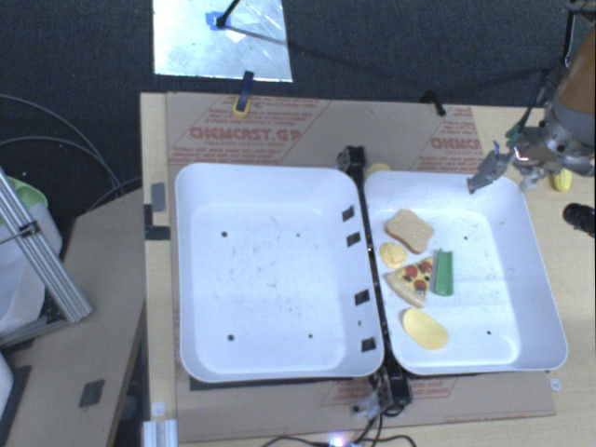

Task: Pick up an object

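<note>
While two white bins sit on cardboard, the jaws hang released.

Toy food lies clustered in the right bin, close to its left wall. A tan bread slice sits flat at the top of the group, farthest from the bin's near rim. Just below it rests a small yellow piece. A pizza wedge with red toppings lies nearer the rim, its crust toward the left wall, and a green stick lies right beside it on the far side from that wall, lengthwise. A yellow oval chip lies flat, closest to the near rim, apart from the others.
</note>
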